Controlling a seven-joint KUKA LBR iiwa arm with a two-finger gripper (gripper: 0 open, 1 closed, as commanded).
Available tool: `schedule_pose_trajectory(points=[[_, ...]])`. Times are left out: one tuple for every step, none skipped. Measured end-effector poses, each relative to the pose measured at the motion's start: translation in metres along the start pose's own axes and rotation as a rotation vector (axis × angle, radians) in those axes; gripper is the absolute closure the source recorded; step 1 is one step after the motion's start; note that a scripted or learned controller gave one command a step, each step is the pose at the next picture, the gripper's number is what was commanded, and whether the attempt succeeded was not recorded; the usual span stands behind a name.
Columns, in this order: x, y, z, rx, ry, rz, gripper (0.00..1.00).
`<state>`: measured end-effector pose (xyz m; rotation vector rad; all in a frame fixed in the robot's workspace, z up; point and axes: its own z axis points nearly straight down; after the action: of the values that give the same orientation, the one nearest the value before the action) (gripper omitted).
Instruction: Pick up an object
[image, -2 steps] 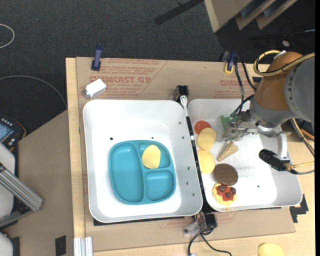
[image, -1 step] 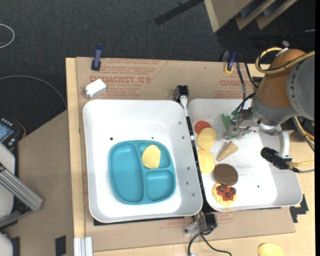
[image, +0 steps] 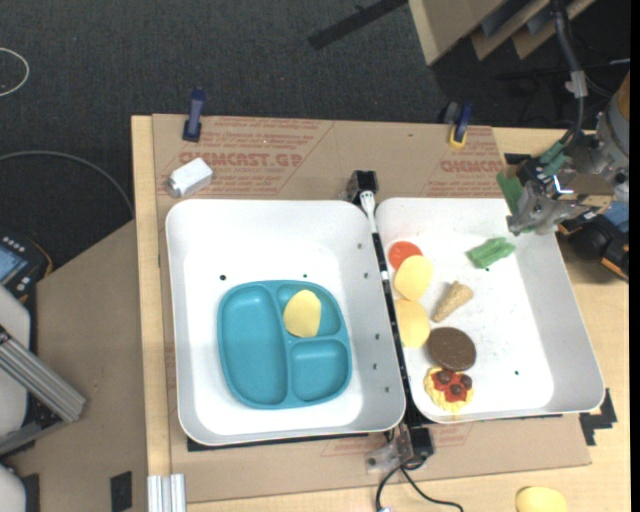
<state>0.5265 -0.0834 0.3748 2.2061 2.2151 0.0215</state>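
Dark carpet surrounds a cardboard-topped bench (image: 300, 150) with blue clamps at its back edge. Left bin (image: 200, 240) holds a teal divided tray (image: 255, 350) with a yellow piece (image: 303, 314) in its upper-right compartment. Right bin (image: 545, 330) holds toy food: green piece (image: 490, 252), red disc (image: 403, 252), cone (image: 452, 299), brown disc (image: 452, 348). Gripper (image: 527, 222) sits over the right bin's far right corner, near the green piece; finger state: cannot tell.

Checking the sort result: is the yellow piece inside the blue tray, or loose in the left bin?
Inside. The yellow piece sits in the upper right compartment of the blue tray, within its rim, in the left bin.
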Motion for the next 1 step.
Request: schedule_pose_trajectory(points=[[0.1074, -0.0151, 0.0832, 0.030, 0.006, -0.007, 1.00]])
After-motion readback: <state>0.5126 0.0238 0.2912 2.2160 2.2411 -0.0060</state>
